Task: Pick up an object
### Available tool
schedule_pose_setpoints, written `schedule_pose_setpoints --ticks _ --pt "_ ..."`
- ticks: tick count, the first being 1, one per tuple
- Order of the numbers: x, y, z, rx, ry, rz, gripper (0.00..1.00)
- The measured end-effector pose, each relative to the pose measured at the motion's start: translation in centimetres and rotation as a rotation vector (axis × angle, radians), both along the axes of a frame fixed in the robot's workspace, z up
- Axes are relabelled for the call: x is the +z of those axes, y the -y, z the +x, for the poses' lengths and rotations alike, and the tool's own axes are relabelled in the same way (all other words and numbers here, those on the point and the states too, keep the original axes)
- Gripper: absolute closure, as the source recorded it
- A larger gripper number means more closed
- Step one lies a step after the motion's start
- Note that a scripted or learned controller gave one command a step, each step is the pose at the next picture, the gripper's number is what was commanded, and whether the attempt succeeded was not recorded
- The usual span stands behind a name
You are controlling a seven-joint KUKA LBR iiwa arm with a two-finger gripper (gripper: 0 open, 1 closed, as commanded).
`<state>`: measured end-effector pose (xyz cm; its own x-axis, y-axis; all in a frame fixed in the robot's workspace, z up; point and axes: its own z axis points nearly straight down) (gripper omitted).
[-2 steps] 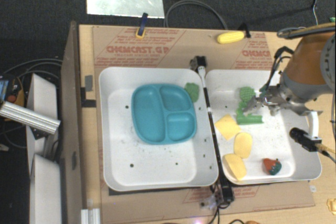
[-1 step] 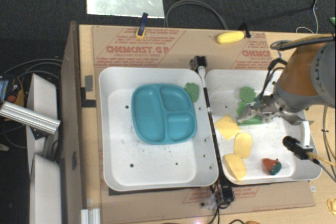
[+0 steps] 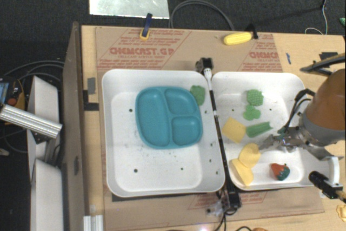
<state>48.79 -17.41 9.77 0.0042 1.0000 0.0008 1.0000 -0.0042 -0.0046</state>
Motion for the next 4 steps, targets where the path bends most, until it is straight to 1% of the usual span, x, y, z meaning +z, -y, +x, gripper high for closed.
schedule_pose_setpoints --ticks 1,2,3,4 --pt "-1.4 -5.1 6.3 0.015 0.010 0.000 0.00" --pt "-1.4 -5.1 0.9 0.004 0.002 0.000 0.00" --pt "-1.1 -0.8 8.6 0.009 0.014 -0.005 0.00" --pt "-1.2 1.7 13.7 0.010 0.012 -0.004 0.00"
